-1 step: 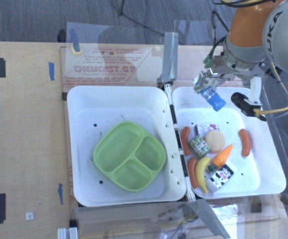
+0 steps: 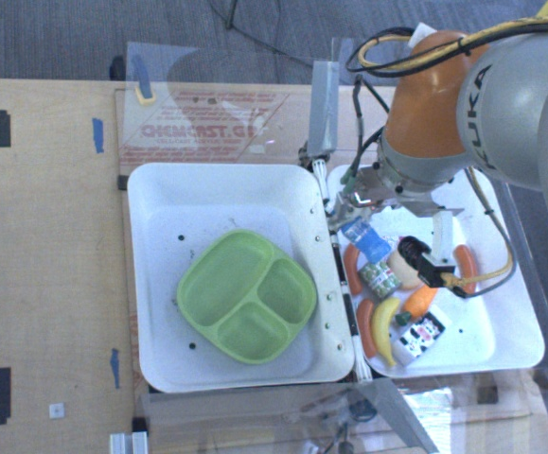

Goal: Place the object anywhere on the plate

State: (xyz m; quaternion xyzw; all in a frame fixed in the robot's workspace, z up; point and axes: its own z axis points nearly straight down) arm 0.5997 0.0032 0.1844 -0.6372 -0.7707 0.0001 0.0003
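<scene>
Nearest the camera, in the right bin (image 2: 512,340), a black-and-white box (image 2: 421,335) lies just beside a banana (image 2: 383,323). An orange carrot (image 2: 421,300) sits just above the box and touches the banana's upper end. A reddish sausage (image 2: 364,333) runs along the bin's left wall beside the banana.

Level with these, the left bin (image 2: 150,189) holds the green plate (image 2: 246,296). The plate has three compartments and lies flat toward the bin's near right part, with nothing on it.

Further back in the right bin, a small can with a patterned label (image 2: 380,278) lies next to a second reddish piece (image 2: 351,263) by the left wall. Another sausage (image 2: 464,260) lies well apart, toward the bin's right side.

Beyond the can is a blue packet (image 2: 367,239), tilted, near the dividing wall between the bins. It is perhaps the object meant for the plate. It lies in the right bin, apart from the plate.

Directly past it the gripper (image 2: 356,204) hangs under the grey wrist and orange band, over the far left corner of the right bin. The wrist hides it from above, so I cannot tell whether it is open or closed, or whether it touches the packet.

Farthest off, a clear sheet with red lettering (image 2: 207,126) lies on the wooden bench (image 2: 46,253) behind the left bin.
</scene>
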